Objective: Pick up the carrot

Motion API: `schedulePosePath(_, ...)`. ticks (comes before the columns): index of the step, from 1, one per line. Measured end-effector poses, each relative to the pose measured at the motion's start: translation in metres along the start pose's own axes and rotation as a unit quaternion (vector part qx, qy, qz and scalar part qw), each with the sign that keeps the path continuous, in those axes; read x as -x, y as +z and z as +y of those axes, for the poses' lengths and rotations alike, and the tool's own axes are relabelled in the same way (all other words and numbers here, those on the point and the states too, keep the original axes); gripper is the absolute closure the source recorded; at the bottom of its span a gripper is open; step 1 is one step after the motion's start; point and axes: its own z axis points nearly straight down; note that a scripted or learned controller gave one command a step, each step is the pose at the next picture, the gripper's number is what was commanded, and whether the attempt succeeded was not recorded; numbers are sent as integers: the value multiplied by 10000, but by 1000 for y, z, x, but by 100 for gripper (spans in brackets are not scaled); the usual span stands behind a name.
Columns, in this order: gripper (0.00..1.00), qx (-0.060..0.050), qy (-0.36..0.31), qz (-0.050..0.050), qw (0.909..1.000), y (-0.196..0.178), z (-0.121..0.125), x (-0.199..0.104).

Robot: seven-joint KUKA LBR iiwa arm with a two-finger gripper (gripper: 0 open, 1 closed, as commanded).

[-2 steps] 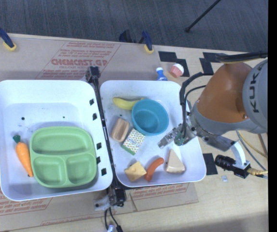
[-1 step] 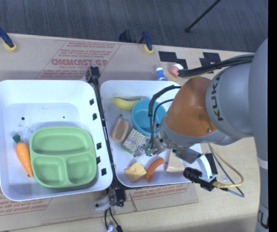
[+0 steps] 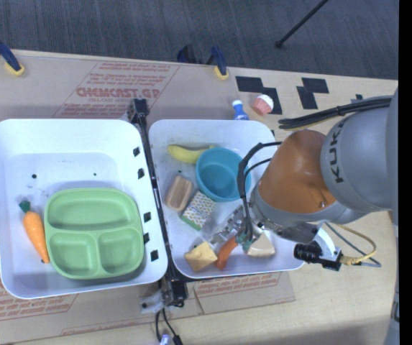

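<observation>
The carrot (image 3: 35,236), orange with a green top, lies in the left bin (image 3: 11,149) along its left wall, just left of the green divided plate (image 3: 94,232). My gripper (image 3: 234,233) is far from it, down in the right bin (image 3: 263,264) near the front wall. It hovers over a small orange piece (image 3: 225,254), between a yellow wedge (image 3: 200,257) and a pale wedge (image 3: 262,247). The grey and orange arm (image 3: 299,178) covers the bin's right part.
The right bin also holds a banana (image 3: 184,153), a blue cup (image 3: 221,175), a tan block (image 3: 179,191) and a green patterned sponge (image 3: 199,210). A black divider clip (image 3: 141,110) sits between the bins. A small bottle (image 3: 239,110) stands behind the right bin.
</observation>
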Motion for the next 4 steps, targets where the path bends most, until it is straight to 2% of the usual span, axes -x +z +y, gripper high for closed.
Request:
schedulePosePath(1,100,0,-2029,-69,9792,-89,-43,49)
schedulePosePath(2,100,16,-1467,-19,9892,-66,10,1)
schedulePosePath(3,100,17,-1454,-37,9894,-101,65,-70)
schedulePosePath(4,100,-1,-2886,-53,9574,-141,23,-7)
